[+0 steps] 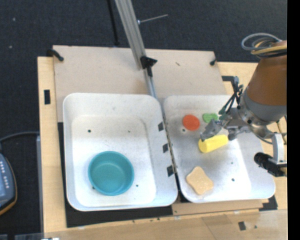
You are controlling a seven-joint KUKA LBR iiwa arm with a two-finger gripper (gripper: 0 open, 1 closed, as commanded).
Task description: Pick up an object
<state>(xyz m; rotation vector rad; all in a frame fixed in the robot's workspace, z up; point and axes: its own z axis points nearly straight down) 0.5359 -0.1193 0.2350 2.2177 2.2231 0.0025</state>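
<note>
While the arm (pixel 267 86) reaches in from the right over the right bin (pixel 250 181), its gripper (pixel 216 130) hangs low above the bin floor, just over the near end of a yellow block (pixel 213 143). Whether the gripper is spread or closed cannot be told from this angle, and the block shows no sign of being pinched; it appears to lie on the bin floor, tilted slightly. Just beyond it sit an orange-red disc (pixel 191 122) and, beside that, a small green piece (pixel 209 117) partly hidden by the gripper. Nearer the front edge lies a tan, bread-shaped piece (pixel 199 180), well apart from the others. The left bin (pixel 80 109) holds a teal bowl (pixel 110 172), upright. No writing or labels can be read anywhere.
</note>
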